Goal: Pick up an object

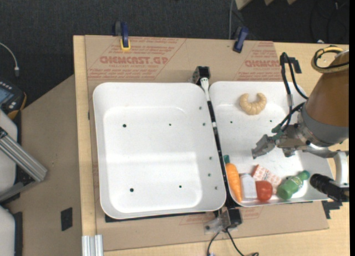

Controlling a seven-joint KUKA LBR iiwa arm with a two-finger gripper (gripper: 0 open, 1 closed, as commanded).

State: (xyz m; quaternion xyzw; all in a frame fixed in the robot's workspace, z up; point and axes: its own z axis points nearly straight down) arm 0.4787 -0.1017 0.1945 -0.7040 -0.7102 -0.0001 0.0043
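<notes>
Gripper point(265, 148) hovers over the right bin point(222, 97), fingers slightly parted and nothing between them. One croissant point(253, 103) lies near the far wall. Near edge: one carrot point(233, 180), one tomato point(264, 191), one green bottle point(292, 186), one small packet point(260, 172). Left bin point(150, 141) alongside.

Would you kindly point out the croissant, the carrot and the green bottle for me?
croissant point(253, 103), camera view, middle of its curved body.
carrot point(233, 180), camera view, middle of its orange length.
green bottle point(290, 187), camera view, middle of its body.
</notes>
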